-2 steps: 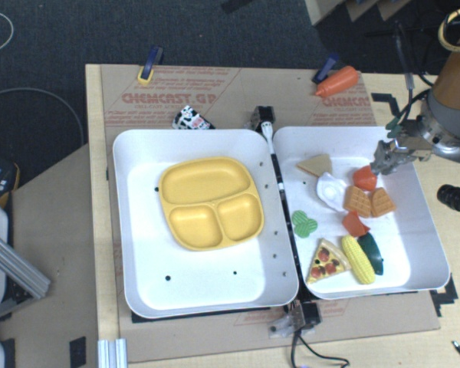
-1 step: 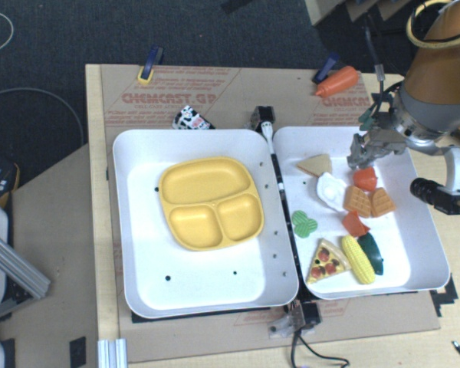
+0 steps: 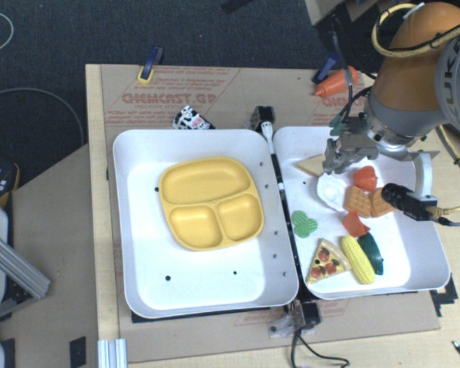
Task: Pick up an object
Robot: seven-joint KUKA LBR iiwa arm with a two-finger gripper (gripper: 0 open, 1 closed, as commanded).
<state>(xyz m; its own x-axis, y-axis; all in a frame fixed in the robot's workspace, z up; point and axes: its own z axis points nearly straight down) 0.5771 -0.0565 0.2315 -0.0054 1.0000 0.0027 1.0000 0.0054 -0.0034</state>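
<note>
Corn cob point(image 3: 358, 258) | long axis runs upper-left to lower-right | claw point(image 3: 339, 162) grip: cannot tell

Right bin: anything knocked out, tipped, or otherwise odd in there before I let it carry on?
Nothing stands out. The toy food sits inside the right bin: pizza slice, corn cob, green piece and waffle lie flat. The tool is low over the bin's far corner. The yellow divided plate sits level in the left bin.
</note>
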